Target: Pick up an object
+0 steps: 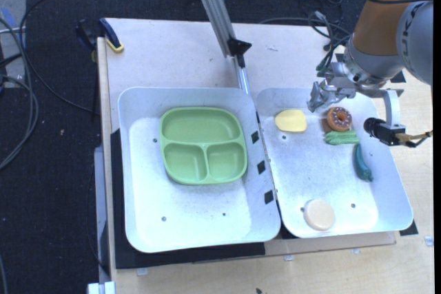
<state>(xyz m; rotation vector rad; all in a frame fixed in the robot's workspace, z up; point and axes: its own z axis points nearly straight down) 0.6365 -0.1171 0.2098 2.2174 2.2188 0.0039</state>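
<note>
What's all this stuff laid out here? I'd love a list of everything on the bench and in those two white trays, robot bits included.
Divided plate: one, light green, three compartments, in the left bin.
Left bin: one, white, shallow.
Right bin: one, white, shallow, beside the left bin.
Yellow lump: one, yellow, upper part of the right bin.
Doughnut: one, brown with pink icing, right of the yellow lump.
Green bean-like piece: one, light green, just below the doughnut.
Dark green pod: one, dark green, near the right bin's right side.
Round disc: one, cream, lower part of the right bin.
Clamp: one, blue and yellow, bench's far left corner.
Arm: one, grey with orange band.
End effector: one, grey, above the right bin's upper edge, near the doughnut.
</note>
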